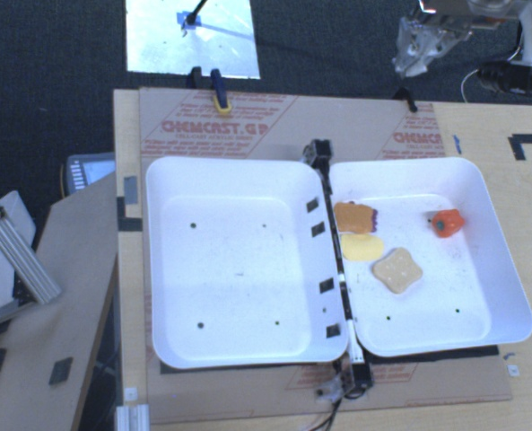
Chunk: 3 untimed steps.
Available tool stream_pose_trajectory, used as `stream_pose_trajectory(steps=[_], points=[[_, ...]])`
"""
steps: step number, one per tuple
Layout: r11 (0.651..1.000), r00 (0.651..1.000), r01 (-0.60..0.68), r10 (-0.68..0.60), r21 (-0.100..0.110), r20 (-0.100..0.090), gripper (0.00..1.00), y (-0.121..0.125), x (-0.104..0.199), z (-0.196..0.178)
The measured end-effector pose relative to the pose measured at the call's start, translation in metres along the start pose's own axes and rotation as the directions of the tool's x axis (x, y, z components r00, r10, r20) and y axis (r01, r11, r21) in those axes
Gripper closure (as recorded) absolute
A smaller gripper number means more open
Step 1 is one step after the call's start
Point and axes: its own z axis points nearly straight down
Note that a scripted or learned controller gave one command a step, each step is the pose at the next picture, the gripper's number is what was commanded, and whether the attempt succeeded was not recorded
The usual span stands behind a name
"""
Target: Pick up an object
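Camera view: my fingers (409,64) hang above the worktop's (274,119) far edge, behind the right bin (494,268), well apart from its contents; whether they stand wide or narrow I cannot tell; nothing shows between them. Right bin holds: orange slab with purple edge (355,217) by the inner wall; yellow disc (362,248) just below it; tan toast piece (397,270) beside the disc; red-orange pepper (446,223) near the far right. Left bin (158,268): white, shallow.

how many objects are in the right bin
4, all in the right bin: an orange-brown piece by the divider, a yellow piece just below it, a tan toast-shaped piece lower right of that, and a red-orange piece near the far right side.
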Motion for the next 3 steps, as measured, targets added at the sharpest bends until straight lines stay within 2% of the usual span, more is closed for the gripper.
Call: stream_pose_trajectory(steps=[1,2,3], points=[[1.000,1.000,0.003,-0.003,-0.001,-0.003,1.00,-0.001,0.107,0.003],[1.000,1.000,0.001,-0.001,-0.001,-0.002,1.00,0.000,0.196,0.010],[1.000,1.000,-0.004,0.004,-0.005,-0.002,1.00,0.001,0.231,-0.018]])
